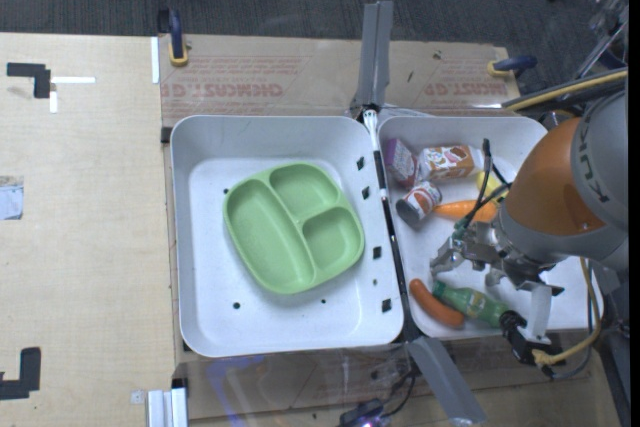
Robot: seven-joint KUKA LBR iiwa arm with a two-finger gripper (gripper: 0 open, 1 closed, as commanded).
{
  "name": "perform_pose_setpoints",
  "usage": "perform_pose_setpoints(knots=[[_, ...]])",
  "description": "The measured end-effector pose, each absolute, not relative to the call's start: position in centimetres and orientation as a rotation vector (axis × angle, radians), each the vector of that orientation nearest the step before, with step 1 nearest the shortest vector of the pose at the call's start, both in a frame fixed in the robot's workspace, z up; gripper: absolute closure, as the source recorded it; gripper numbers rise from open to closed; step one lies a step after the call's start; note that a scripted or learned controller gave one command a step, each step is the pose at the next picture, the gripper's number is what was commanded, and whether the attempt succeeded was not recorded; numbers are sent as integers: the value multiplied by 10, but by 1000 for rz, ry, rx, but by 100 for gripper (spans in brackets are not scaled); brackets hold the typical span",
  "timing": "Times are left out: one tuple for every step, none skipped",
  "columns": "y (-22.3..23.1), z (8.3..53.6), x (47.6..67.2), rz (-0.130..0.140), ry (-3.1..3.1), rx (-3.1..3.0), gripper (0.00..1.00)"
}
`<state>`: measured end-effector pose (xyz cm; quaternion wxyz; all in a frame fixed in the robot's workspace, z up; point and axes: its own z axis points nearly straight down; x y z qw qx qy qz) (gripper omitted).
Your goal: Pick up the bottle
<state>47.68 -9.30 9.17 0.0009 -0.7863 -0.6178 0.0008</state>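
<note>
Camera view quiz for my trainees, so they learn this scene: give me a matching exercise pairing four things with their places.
Things:
1. green three-compartment plastic plate
2. green plastic bottle
3. orange carrot
4. blue clamp

Places:
A. right bin, near its front edge
B. bench edge behind the left bin
C. left bin
D. middle of the right bin

Pairs: 1-C, 2-A, 3-D, 4-B

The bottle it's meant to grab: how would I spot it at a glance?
Look in the right-hand white bin, at its near edge under the grey and orange arm. The bottle lies on its side there, green and see-through. An orange, sausage-shaped piece lies right beside it; the bottle is the only green thing in that bin.
</note>
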Motion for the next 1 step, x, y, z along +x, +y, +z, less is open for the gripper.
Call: perform_pose_setpoints(knots=[[-57,192,478,1,-2152,-2290,0]])
